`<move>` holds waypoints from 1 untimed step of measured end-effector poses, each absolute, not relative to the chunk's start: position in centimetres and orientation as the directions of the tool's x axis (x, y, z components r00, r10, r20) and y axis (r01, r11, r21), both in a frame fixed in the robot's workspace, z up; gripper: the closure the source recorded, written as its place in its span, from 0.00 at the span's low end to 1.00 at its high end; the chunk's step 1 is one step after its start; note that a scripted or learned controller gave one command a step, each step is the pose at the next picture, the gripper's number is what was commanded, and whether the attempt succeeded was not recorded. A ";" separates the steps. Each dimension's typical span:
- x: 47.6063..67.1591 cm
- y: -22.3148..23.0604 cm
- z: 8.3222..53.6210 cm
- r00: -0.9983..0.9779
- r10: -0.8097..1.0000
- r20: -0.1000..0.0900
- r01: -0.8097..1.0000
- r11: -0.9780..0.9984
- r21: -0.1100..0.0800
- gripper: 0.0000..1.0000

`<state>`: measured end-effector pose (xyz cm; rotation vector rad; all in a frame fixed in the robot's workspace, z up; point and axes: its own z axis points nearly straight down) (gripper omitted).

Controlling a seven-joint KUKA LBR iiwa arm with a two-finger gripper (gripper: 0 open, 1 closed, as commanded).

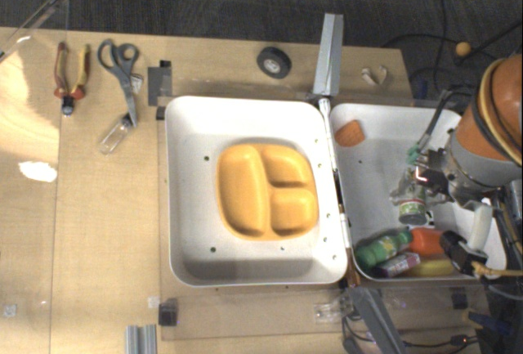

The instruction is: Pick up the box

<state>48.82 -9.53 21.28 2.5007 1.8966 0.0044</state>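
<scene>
My gripper (pixel 419 183) hangs low over the middle of the right bin (pixel 384 119), reaching in from the right on the grey arm with its orange band (pixel 490 111). Just below and in front of it lies a small pale item with green print (pixel 414 212). I cannot tell whether it is the box or whether the gripper touches it. Along the bin's front wall lie a green bottle (pixel 382 246), a purple item (pixel 400 264), an orange item (pixel 426 240) and a yellow item (pixel 437 266).
A small orange piece (pixel 350 132) lies in the right bin's far left corner. The left bin (pixel 188 181) holds a yellow divided tray (pixel 265 189). Scissors (pixel 122 70), red pliers (pixel 69 74) and a tape roll (pixel 274 62) lie on the bench behind.
</scene>
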 end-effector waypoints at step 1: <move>52.0 -3.7 18.4 0.462 0.887 0.001 0.887 -0.462 0.001 1.00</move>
